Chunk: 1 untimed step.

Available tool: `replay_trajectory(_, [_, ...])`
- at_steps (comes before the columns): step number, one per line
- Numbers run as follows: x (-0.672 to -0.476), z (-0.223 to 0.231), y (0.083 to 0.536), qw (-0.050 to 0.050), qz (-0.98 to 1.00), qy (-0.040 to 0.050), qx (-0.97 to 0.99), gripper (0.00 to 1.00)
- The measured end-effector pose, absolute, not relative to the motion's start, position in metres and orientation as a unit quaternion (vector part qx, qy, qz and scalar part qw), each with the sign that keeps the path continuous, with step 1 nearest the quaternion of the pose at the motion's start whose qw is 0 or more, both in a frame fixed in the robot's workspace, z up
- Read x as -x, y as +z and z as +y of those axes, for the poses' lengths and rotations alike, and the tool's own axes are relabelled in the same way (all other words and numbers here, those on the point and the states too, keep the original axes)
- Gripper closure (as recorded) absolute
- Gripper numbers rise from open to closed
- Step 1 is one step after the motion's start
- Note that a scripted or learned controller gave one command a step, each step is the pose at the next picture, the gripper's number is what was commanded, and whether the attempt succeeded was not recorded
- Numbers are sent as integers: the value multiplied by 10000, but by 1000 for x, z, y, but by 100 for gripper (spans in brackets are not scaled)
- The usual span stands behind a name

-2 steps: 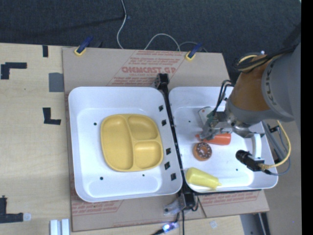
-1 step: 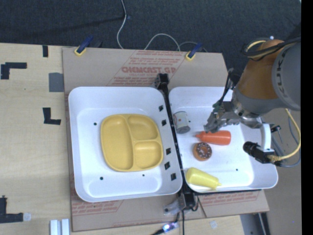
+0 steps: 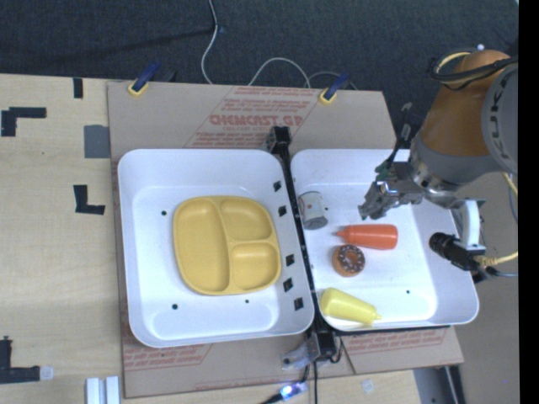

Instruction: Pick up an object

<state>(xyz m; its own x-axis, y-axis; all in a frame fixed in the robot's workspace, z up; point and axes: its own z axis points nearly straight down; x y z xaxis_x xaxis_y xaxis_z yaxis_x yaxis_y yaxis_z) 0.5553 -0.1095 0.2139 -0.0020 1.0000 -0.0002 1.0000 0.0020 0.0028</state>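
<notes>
gripper (image 3: 376, 202) hangs just above the carrot (image 3: 369, 236) — finger state unclear; donut (image 3: 348, 260), metal cylinder (image 3: 312, 209) nearby.

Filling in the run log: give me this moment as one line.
end effector: above right bin, just above the orange carrot | holding: nothing visible | right bin: carrot, donut, yellow piece, grey cylinder | left bin: yellow tray

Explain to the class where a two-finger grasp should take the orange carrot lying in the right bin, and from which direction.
Grip the carrot across its thick middle, coming straight down from above. It lies flat and lengthwise, pointing left to right, so the narrow width fits between fingers closing front to back. The tool hangs just behind it; the donut sits close in front, so stay toward the right half, probably.
</notes>
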Motion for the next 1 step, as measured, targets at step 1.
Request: replay_trajectory(1, [-561,-51,206,-13,7095,-1,-7047,100])
